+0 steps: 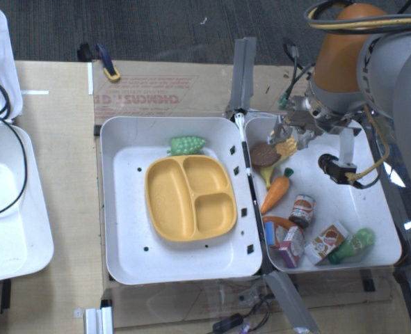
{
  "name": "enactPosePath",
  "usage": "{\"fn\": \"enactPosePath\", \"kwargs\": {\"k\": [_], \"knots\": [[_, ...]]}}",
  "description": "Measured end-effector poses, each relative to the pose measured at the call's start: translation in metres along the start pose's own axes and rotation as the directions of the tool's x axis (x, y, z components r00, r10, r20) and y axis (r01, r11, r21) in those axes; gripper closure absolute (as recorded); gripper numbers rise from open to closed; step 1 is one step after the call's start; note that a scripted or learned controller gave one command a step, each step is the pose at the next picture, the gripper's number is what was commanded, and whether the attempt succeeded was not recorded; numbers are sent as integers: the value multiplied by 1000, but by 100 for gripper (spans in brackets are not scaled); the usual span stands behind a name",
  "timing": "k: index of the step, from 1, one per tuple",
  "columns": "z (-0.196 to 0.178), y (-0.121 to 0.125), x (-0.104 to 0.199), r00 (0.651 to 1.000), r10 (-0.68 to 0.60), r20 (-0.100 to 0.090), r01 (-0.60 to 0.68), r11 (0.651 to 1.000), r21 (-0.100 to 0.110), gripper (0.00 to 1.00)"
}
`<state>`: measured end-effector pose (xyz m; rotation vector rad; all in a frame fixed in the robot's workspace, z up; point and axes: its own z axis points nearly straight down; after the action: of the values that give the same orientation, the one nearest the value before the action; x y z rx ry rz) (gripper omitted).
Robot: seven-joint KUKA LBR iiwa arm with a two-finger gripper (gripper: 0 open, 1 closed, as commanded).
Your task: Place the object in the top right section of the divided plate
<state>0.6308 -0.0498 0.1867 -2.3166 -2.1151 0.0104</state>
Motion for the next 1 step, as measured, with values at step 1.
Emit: {"fn": "enactPosePath", "kwargs": {"k": [1], "knots": [[0,-91,38,997,-78,0,78,997,1,100]]}}
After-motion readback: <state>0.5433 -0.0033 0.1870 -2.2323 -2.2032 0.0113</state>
